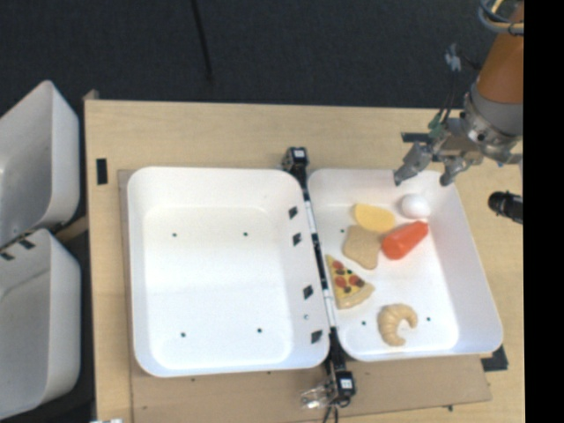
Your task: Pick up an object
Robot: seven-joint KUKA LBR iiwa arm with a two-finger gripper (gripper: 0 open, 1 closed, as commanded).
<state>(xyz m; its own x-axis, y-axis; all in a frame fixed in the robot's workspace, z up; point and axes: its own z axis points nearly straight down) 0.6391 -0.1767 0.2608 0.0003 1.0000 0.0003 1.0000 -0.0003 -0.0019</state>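
Egg [414, 205], small and white, sits in the right bin [476, 324] near that bin's far right corner, and of all the objects it lies closest to the gripper [426, 174]. The gripper hangs just above and beyond the egg, fingers spread apart with nothing between them. From the egg, the yellow piece [374, 217] lies just to the left, the red pepper [404, 239] touches or nearly touches it on the near side, and the cracker [360, 247], pizza slice [347, 282] and croissant [396, 322] lie farther toward the camera. The egg is nearly round, so no long axis matters; a short drop toward the camera would likely reach it.
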